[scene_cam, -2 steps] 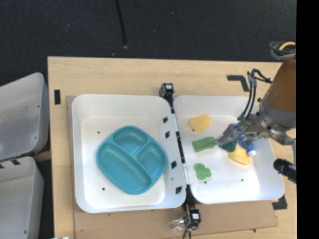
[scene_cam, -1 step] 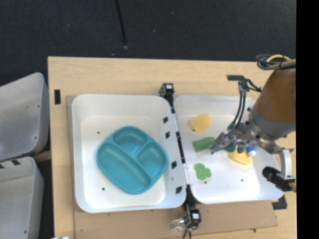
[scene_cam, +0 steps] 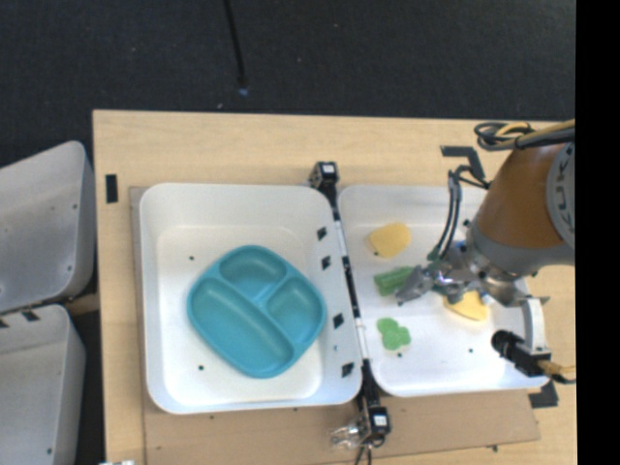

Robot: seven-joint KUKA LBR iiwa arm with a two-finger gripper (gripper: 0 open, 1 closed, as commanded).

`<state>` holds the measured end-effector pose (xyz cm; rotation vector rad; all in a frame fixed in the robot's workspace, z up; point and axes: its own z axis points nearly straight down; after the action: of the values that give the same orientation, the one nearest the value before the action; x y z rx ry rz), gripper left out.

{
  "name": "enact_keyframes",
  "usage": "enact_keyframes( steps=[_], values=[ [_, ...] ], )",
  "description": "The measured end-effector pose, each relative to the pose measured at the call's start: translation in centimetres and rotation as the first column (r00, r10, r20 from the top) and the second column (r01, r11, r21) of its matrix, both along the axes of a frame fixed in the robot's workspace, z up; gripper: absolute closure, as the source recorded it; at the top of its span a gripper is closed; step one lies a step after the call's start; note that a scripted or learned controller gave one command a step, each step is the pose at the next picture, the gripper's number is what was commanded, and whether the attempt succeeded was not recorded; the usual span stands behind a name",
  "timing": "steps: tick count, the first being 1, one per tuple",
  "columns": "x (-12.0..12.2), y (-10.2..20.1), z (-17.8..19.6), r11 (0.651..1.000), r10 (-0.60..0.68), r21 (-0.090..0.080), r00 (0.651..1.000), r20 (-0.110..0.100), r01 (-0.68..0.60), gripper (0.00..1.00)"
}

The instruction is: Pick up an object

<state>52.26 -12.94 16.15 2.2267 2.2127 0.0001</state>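
Note:
My gripper (scene_cam: 424,287) hangs low over the middle of the right bin (scene_cam: 436,376), below the orange band of the arm. Its tip is right next to a dark green piece (scene_cam: 390,280), on that piece's right end. A pale yellow piece (scene_cam: 389,239) lies further back in the bin. A second yellow piece (scene_cam: 471,306) lies just right of the gripper, partly hidden under the wrist. A small light green leafy piece (scene_cam: 392,334) rests toward the front of the bin.
The left bin (scene_cam: 165,260) holds a turquoise divided plate (scene_cam: 255,308). A black-clipped divider (scene_cam: 344,279) runs between the two bins. Cables loop behind the arm at the back right of the bench.

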Motion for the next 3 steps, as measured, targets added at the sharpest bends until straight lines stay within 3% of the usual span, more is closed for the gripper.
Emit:
enact_keyframes(
  steps=[1,3],
  values=[
    [0.1,-0.1,0.8,1.0,-0.006,0.0,1.0,0.001,0.006,1.0],
    [0.3,-0.2,11.9,1.0,0.009,0.0,1.0,0.001,-0.009,1.0]
  ],
)
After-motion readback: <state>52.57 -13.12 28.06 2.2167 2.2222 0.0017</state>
